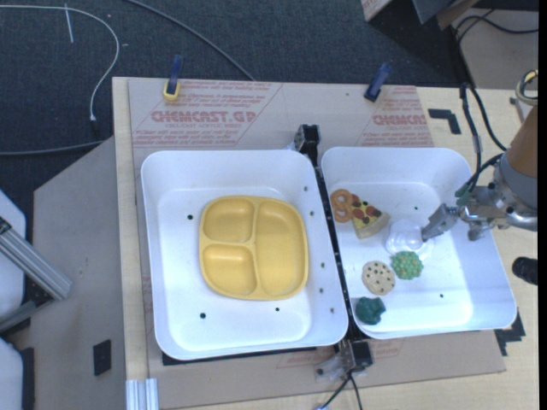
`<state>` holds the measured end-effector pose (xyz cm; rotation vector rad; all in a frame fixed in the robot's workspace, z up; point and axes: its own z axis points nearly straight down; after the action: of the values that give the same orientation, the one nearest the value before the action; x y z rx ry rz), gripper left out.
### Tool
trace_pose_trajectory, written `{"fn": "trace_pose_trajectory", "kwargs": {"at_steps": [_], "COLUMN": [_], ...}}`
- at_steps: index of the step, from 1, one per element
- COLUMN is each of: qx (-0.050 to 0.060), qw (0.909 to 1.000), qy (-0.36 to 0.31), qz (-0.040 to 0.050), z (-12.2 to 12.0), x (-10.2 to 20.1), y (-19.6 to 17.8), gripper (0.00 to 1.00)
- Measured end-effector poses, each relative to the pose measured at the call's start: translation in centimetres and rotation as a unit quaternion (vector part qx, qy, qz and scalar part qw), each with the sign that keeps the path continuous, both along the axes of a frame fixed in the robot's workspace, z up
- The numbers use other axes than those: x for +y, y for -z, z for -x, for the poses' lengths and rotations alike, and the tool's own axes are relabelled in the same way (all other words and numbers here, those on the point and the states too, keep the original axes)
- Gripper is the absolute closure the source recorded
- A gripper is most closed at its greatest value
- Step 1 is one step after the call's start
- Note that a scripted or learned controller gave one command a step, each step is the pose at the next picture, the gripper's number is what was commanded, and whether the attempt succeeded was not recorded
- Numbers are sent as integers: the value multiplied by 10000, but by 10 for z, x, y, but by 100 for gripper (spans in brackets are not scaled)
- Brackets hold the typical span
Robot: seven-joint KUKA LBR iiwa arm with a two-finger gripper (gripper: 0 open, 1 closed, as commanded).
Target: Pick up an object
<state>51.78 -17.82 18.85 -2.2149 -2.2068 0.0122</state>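
Toys lie ungrasped in the right bin (pixel 479 310): dark green piece (pixel 370 309) nearest, then cookie (pixel 377 277), broccoli (pixel 408 266), pizza slice (pixel 368 217), pretzel (pixel 344 203). End effector (pixel 433 226) hovers beside the broccoli; its spread I cannot tell. Picking remains undone.

Pretzel (pixel 344 203), pizza slice (pixel 369 217), cookie (pixel 377 277), green broccoli (pixel 408 265), right bin (pixel 479 297)

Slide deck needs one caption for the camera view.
Gripper low in the right bin by toy foods; yellow tray in the left bin.
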Motion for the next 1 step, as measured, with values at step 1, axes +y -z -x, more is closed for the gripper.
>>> {"fn": "trace_pose_trajectory", "kwargs": {"at_steps": [1], "qx": [-73], "qw": [10000], "qy": [-21], "qz": [16], "z": [-3], "x": [1], "y": [-8], "gripper": [0]}}
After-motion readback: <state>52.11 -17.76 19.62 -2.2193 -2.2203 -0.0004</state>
